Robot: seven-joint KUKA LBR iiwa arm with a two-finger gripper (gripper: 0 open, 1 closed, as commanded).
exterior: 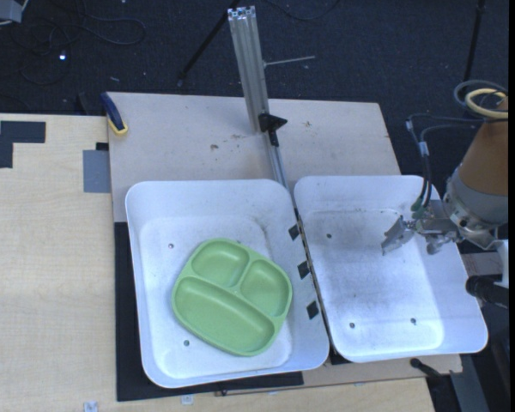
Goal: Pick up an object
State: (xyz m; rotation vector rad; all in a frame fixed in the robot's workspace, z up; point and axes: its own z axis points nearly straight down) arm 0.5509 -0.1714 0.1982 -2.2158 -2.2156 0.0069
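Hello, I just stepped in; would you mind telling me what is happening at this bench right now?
A grey robot arm with an orange band reaches in from the right, set to pick up an object. Its gripper sits over the right bin, near that bin's upper right part, with nothing visible between its fingers. The one object in sight, a green divided plate, lies flat in the left bin, well away from the gripper and untouched.

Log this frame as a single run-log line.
arm: over right shallow white bin | end effector: above bin floor, nothing seen in it | green divided plastic plate: lying in left white bin, untouched
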